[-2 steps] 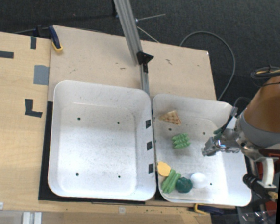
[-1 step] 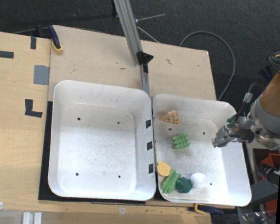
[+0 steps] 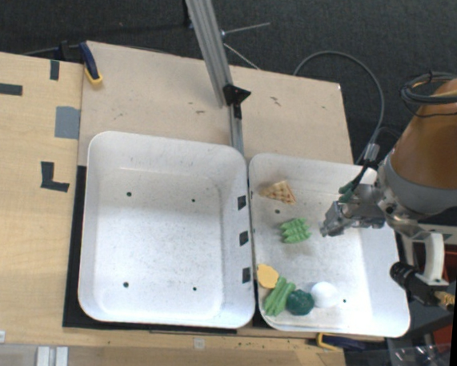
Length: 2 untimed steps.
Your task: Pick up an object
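While the tool (image 3: 330, 226) hangs over the right bin (image 3: 377, 309), I cannot tell how it is set, since its tip is small and dark against the white. Nearest it, just toward nine o'clock, lies a ridged green piece (image 3: 294, 231); a tan wedge (image 3: 278, 193) sits toward eleven. Down at seven o'clock a yellow piece (image 3: 267, 276), a green stalk (image 3: 278, 296), a dark green lump (image 3: 300, 303) and a white ball (image 3: 324, 293) crowd together. A descent from here would likely land beside the ridged piece, nudging it away and closing on nothing.
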Available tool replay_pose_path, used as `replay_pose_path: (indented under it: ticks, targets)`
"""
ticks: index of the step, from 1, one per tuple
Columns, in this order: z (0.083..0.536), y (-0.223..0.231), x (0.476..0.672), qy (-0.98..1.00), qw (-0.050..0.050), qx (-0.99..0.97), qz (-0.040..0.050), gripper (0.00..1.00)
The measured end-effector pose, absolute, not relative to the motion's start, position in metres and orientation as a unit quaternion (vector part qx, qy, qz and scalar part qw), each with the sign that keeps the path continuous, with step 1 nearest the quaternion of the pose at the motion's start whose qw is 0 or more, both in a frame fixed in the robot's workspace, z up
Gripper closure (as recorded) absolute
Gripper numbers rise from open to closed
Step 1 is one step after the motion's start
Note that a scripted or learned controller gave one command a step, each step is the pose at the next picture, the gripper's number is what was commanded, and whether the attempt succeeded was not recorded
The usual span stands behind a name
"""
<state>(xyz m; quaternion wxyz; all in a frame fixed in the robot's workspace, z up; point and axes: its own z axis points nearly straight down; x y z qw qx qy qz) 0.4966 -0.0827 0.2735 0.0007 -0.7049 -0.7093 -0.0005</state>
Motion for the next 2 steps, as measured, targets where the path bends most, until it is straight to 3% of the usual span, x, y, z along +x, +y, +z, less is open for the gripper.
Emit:
replay_pose_path:
  ticks: [2]
  targets:
    - [0.248, 0.027, 0.495, -0.709, 0.002, -0.705, 0.0012, 1.00]
